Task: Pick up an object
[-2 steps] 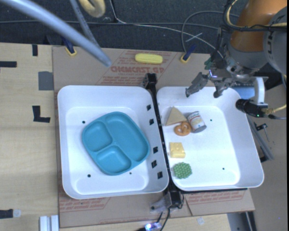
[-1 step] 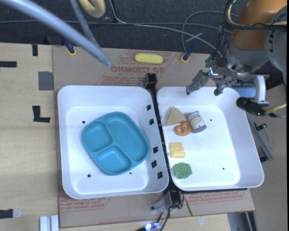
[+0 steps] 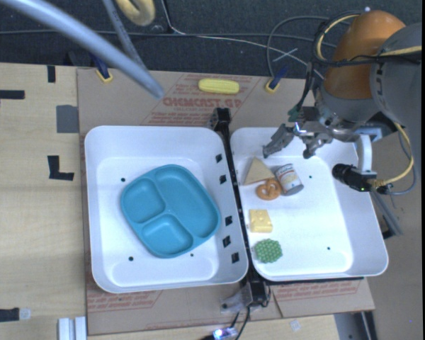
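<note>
While my end effector hangs released near the right bin's far edge, a small labelled can lies tipped beside a pretzel.

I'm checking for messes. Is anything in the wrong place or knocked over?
Two small things: a yellow banana-like toy lies on the cardboard behind the bins, outside both. The small can in the right bin lies tipped on its side. Nothing looks spilled or broken.

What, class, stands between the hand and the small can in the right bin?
Nothing visible does. The hand hangs open above the right bin, and bare white floor lies between it and the small can. The pretzel touches the can's far side.
</note>
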### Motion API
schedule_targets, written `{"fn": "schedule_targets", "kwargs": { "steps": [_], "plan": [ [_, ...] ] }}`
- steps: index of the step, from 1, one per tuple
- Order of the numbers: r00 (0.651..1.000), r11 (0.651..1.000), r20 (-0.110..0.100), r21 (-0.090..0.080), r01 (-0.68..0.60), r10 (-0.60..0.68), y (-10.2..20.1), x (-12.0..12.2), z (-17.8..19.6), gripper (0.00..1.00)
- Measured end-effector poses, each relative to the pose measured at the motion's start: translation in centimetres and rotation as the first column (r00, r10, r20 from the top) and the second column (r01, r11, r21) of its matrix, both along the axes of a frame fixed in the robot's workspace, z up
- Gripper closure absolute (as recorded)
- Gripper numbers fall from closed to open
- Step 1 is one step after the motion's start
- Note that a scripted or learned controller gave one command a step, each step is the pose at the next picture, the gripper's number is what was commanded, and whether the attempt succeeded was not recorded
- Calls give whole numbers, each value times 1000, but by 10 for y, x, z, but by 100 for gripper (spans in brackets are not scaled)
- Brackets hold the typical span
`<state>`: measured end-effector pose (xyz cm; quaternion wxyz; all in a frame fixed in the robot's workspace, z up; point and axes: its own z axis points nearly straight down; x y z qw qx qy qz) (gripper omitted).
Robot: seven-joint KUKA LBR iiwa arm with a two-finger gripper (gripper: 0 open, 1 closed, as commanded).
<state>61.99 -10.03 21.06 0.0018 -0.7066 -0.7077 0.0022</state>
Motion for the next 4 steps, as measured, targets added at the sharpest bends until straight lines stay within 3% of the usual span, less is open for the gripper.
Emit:
{"fn": "schedule_targets", "kwargs": {
  "steps": [2,3,4],
  "plan": [
    [1000,1000,10,-5,0,0,-6,2,-97,0],
    [1000,1000,14,-4,-1,1,-5,3,-84,100],
    [1000,1000,8,0,0,0,-6,3,-21,100]
  ]
}}
